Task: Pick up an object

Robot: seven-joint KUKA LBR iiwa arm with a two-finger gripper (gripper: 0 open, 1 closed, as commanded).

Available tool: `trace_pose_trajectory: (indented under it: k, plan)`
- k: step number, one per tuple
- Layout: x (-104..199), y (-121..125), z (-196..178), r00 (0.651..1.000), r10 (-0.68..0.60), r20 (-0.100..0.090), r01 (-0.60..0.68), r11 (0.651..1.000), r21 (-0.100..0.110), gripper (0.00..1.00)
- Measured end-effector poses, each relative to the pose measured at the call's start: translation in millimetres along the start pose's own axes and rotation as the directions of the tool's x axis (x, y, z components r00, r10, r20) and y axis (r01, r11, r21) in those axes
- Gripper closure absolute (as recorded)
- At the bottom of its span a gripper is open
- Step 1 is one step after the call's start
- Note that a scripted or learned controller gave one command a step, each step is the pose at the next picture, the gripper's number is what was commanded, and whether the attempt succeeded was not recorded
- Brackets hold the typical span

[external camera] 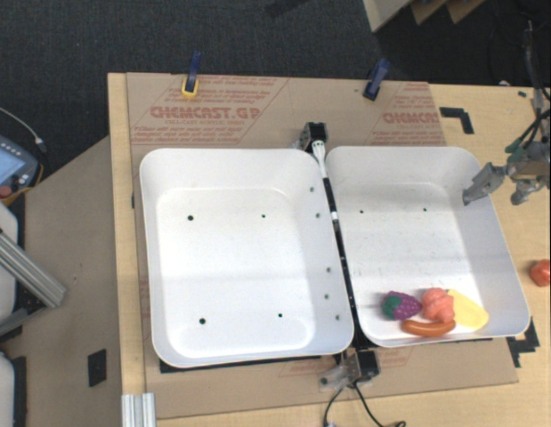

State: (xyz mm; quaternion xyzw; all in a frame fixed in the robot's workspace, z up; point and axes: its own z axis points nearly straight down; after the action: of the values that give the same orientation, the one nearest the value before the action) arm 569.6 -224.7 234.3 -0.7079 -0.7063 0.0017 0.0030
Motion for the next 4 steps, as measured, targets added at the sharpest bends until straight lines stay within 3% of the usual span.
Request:
trace_pose_trajectory:
  k: [1,2,3,4]
  plan:
    - [0,-54,-76,1.0,0.0,0.005,0.0,1.0,-0.012,0.0]
    - [15,-92,21,1.0,-0.001,-0.001,0.001,1.0,-0.001,0.0]
    - [14,-90,7,1.0,-0.001,0.005,0.001,1.0,-0.011,1.0]
    - [0,-30,-27,1.0,-0.004,0.005,0.004,1.0,-0.011,1.0]
